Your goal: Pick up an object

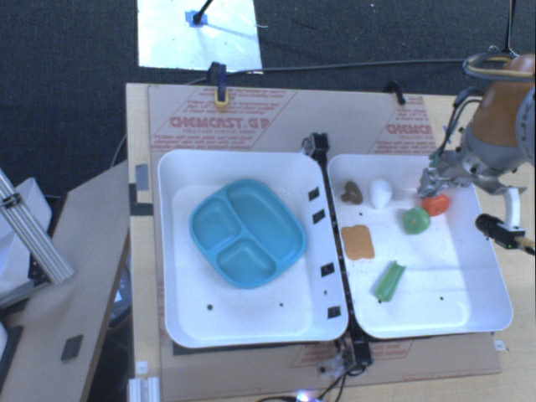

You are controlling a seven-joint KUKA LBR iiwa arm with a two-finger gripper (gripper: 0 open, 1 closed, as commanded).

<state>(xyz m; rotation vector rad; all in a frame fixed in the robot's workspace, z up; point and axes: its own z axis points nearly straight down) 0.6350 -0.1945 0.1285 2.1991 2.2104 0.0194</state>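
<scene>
Gripper (437,184) at right bin's (486,308) far edge, over small orange-red piece (435,205), glossy, rounded; finger state unclear. Green ball (414,220) just beside.

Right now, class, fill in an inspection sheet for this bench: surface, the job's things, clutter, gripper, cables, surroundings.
Surface: two white bins side by side, left bin and right bin, on a printed board.
Job's things: in the right bin, a brown lump, white egg shape, red-orange piece, green ball, orange square, green stick.
Clutter: blue divided plate in the left bin.
Gripper: gripper at the right bin's far side, just above the red-orange piece; holding nothing visible.
Cables: black cable across the floor beyond the board.
Surroundings: dark carpet, white sheet.
</scene>
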